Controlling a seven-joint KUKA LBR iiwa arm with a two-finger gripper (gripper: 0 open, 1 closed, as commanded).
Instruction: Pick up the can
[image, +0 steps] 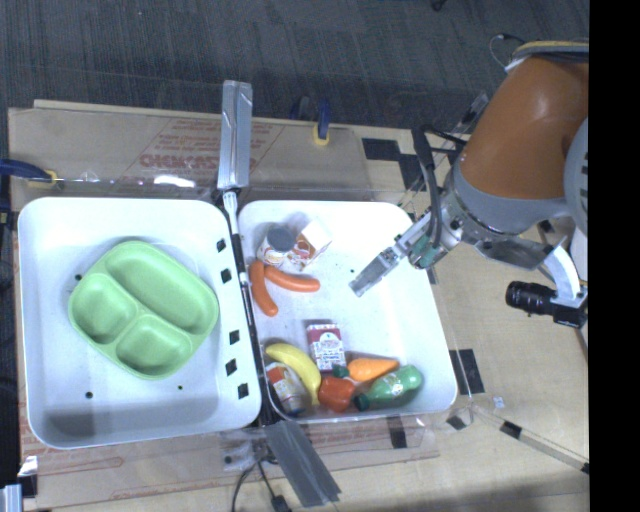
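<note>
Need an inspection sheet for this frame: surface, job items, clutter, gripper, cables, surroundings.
Surface: two white bins; left bin holds a green tray.
Job's things: can lying at the right bin's top left, beside a carton.
Clutter: hot dogs, banana, red box, carrot, green bottle.
Gripper: gripper above the right bin, away from the can, holding nothing.
Cables: cable at the bottom edge.
Surroundings: cardboard under the bins.

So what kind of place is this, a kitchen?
More likely a robot test bench: two white bins taped to cardboard, toy food like a banana, and an arm reaching in.
</note>
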